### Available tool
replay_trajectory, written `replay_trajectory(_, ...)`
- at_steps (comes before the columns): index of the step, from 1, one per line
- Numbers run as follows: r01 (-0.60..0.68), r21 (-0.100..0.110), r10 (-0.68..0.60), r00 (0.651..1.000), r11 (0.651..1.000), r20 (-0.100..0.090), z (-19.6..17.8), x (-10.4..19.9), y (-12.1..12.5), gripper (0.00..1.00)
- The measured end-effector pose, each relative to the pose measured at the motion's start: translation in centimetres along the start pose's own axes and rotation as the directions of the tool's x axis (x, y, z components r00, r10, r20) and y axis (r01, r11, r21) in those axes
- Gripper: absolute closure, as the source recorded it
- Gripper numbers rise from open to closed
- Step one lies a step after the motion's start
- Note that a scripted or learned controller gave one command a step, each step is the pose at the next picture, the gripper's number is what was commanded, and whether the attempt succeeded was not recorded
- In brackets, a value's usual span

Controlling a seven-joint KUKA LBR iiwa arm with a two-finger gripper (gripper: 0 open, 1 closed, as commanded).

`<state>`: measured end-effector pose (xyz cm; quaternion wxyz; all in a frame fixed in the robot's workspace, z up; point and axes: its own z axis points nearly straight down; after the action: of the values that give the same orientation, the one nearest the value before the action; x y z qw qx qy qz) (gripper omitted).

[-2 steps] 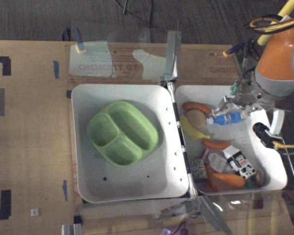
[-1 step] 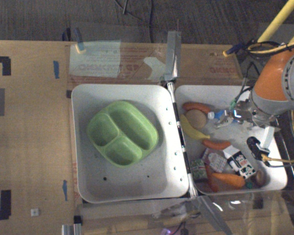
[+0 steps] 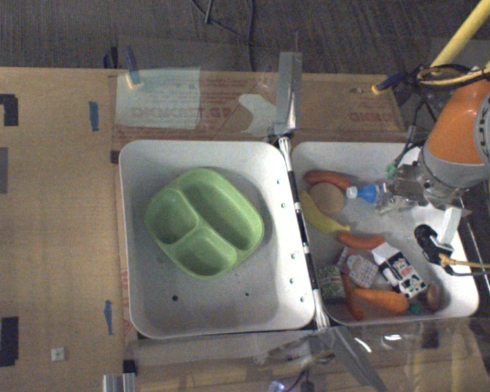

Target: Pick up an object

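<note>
The right bin [image 3: 465,296] holds a jumble of things. A clear bottle with a blue cap [image 3: 361,193] lies near its middle, pointing left. My gripper [image 3: 398,193] sits low at the bottle's right end, under the orange-banded wrist [image 3: 461,129]; whether it touches the bottle is unclear. Left of the bottle lie a brown oval piece [image 3: 327,198], a yellow banana [image 3: 318,217] and a red sausage [image 3: 328,178]. Nearer the front are an orange-red stick [image 3: 361,240], a carrot [image 3: 380,301], a white box with dark print [image 3: 400,273] and small packets [image 3: 355,269].
The left bin [image 3: 147,300] holds a green divided plate [image 3: 203,221], tilted slightly toward the upper left. A metal divider [image 3: 298,219] runs between the two bins. A clear plastic sheet [image 3: 188,100] lies behind the left bin on the wooden bench.
</note>
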<state>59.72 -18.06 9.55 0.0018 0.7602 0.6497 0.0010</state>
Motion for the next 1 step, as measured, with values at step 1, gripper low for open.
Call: replay_trajectory(1, 0.000, 0.000, 0.000, 1.000, 1.000, 0.000, 0.01, 0.01, -0.01, 0.00)
